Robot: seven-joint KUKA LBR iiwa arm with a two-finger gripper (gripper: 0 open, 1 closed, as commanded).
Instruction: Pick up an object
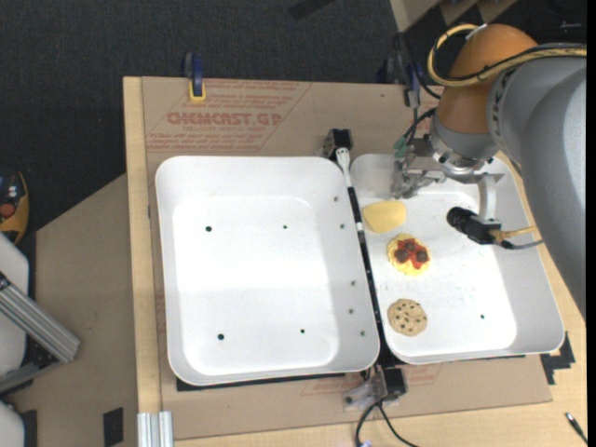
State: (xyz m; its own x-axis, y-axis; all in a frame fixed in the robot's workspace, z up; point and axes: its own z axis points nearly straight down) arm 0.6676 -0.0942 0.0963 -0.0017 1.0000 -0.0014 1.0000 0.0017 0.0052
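The right bin [521, 329] holds three small food-like items. A pale yellow lump [384, 216] lies near the bin's upper left, a yellow piece with red spots [410, 254] sits below it, and a brown chocolate-chip cookie [407, 317] rests nearer the front. My gripper [406, 180] hangs over the bin's far left corner, just above and to the right of the yellow lump. Nothing shows between its fingers.
The left bin [177, 250] lies beside the right one, divided from it by a black hinge strip [354, 222]. A black cable piece [470, 223] hangs from the arm over the right bin. Blue clamps [195, 73] hold the cardboard bench top at the back.
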